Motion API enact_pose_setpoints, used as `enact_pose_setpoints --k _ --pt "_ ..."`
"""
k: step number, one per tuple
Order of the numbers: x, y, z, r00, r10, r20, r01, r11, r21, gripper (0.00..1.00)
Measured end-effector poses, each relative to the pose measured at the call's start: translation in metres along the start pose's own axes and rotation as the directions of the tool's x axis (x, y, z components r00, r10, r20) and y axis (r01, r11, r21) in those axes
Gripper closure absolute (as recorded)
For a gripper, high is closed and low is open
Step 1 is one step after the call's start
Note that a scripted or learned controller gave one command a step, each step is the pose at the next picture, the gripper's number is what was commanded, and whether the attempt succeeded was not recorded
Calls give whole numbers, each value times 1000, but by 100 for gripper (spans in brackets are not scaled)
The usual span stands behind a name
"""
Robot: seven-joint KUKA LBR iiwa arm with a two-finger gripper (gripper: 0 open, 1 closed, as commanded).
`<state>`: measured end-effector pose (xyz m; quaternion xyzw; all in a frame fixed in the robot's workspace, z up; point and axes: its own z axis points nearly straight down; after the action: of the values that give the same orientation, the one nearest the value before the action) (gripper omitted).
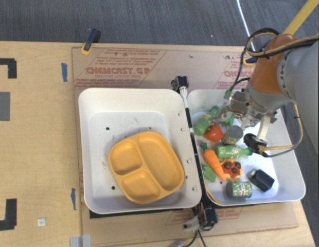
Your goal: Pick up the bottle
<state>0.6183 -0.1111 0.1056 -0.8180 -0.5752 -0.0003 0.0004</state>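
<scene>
Overhead, the metal gripper [227, 121] hovers beside the green plastic bottle [232, 152]; its grip state is unclear.

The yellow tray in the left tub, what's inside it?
The yellow tray has three compartments, and nothing shows in any of them. It lies in the left bin; the bin floor beneath it is covered.

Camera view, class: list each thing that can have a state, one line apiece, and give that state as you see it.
Yellow divided plate: right way up in the left bin, compartments bare.
Green bottle: lying on its side in the right bin.
Can: lying on its side near the front wall.
Carrot: lying flat beside the bottle.
Gripper: low over the right bin's clutter.
</scene>
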Motion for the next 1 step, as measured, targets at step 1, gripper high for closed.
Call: enact_pose_setpoints --k 1 --pt "0 0 -10 1000 0 -1 0 1000 -1 100"
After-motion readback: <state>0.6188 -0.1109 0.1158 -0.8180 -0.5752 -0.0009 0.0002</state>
